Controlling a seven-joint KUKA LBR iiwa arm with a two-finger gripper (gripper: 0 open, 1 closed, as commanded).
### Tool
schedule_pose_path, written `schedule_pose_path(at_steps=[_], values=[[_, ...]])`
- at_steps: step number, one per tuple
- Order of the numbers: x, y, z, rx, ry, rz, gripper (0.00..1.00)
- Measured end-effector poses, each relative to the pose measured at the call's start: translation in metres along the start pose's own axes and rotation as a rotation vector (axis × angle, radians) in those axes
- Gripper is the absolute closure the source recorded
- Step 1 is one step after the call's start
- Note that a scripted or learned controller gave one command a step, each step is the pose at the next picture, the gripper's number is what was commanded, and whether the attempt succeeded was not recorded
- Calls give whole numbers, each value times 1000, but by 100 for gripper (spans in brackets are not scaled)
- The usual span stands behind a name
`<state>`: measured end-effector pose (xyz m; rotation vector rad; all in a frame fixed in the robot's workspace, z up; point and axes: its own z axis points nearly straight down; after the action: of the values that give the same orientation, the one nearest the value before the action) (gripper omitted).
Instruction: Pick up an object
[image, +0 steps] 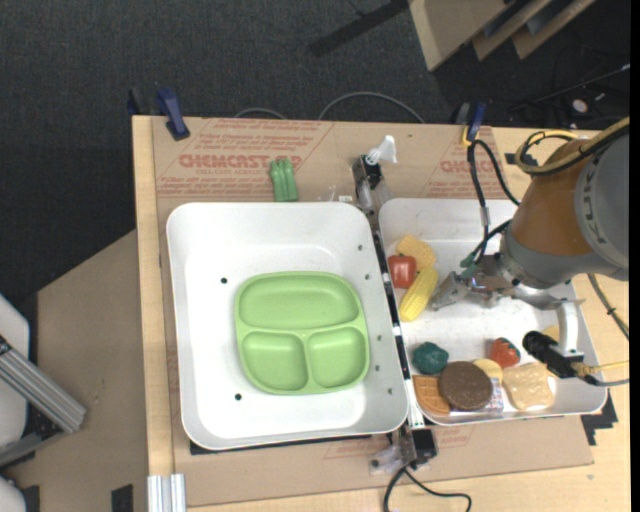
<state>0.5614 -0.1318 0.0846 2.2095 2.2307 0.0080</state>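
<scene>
Look to the upper part of the frame: the brown cardboard sheet (330, 150) under the two bins carries red print reading "CHEMCAST GP" at upper left, partly hidden by a green object (285, 180). You see fainter red lettering at upper right, too blurred to read.

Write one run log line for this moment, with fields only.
phase: reaching | gripper: low in right bin, beside corn cob | held: nothing seen | left bin: green divided tray
</scene>
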Motion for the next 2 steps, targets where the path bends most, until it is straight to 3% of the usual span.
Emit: schedule_pose_path(at_steps=[1, 2], values=[[-88, -69, -1, 9, 16, 8, 0], [20, -13, -134, -14, 0, -6, 0]])
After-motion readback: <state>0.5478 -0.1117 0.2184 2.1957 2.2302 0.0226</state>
